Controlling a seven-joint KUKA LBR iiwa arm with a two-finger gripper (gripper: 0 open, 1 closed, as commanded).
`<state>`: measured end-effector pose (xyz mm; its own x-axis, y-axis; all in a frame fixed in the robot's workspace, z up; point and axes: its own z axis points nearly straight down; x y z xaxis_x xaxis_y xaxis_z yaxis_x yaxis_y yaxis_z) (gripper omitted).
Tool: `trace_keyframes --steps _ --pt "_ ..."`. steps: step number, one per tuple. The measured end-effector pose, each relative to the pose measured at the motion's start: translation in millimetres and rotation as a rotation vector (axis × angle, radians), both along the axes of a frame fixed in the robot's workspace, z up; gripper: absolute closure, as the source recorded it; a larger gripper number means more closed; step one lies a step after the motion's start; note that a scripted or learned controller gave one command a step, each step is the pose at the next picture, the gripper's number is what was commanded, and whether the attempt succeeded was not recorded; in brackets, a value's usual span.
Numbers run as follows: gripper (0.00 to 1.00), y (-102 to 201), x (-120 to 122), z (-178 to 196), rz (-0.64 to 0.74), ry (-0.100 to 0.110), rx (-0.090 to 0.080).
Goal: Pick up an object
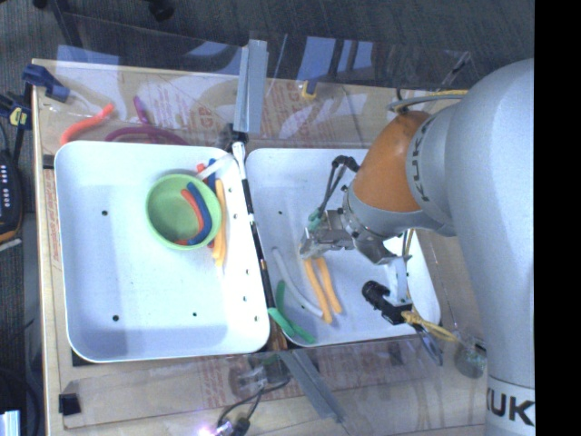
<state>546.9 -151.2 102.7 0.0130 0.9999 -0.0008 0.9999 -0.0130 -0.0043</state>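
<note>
- The gripper (320, 243) is low in the right bin (281, 180), just above the top ends of two orange sticks (322, 284).
- How wide the claw stands — I cannot tell.
- A pale tube (300, 289) and a green piece (289, 316) lie beside the sticks.
- In the left bin (118, 289) a green bowl (182, 212) holds coloured pieces — red, blue, orange.

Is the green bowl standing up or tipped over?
Standing up. The green bowl sits in the left bin with its round opening facing up, and colourful curved pieces lie along its right side.
</note>
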Motion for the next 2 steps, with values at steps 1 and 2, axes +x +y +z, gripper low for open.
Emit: trace_keyframes --steps 1,2 --pt "0.0 0.0 -0.2 -0.1 0.001 0.001 -0.001" --pt "1.0 0.3 -0.1 9.3 0.003 0.003 0.0"
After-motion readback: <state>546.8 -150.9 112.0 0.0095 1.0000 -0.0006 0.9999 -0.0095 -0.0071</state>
